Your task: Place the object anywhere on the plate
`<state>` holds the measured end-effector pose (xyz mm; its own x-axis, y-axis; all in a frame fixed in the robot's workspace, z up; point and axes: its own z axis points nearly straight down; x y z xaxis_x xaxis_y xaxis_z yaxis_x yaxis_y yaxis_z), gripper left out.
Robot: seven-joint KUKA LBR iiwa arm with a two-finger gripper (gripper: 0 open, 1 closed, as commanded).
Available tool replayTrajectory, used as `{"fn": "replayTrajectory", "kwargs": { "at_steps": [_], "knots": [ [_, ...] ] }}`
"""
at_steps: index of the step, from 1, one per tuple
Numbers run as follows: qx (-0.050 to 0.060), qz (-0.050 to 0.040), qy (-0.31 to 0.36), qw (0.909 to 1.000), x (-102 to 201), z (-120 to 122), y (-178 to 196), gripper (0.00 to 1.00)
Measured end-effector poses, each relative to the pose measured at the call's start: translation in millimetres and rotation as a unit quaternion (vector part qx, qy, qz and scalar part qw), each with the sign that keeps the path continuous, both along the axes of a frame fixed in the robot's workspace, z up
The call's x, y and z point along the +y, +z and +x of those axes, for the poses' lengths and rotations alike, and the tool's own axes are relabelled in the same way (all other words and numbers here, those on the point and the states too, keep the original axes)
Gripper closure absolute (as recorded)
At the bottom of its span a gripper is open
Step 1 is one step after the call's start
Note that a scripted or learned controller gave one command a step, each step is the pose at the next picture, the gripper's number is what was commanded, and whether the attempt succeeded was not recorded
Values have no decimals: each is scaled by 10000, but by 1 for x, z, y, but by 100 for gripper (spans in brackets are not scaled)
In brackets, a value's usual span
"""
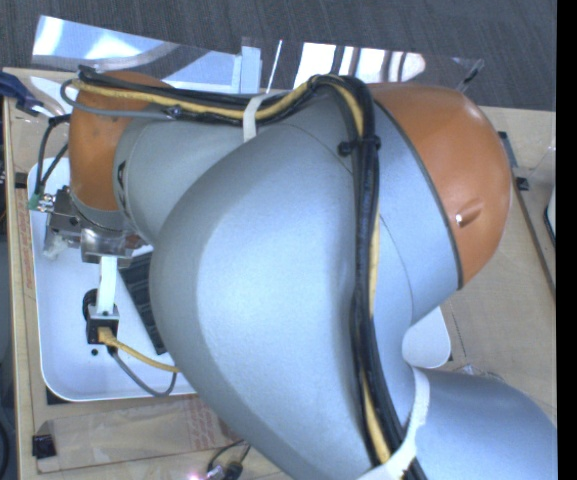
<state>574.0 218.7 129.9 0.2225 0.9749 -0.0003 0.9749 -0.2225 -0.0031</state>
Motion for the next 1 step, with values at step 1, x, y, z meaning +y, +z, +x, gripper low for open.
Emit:
{"fn": "replayTrajectory", "kwargs": {
  "at_steps": [1],
  "knots": [
    [-2, 2, 8, 10000, -31, -1, 67, 0]
  ]
}}
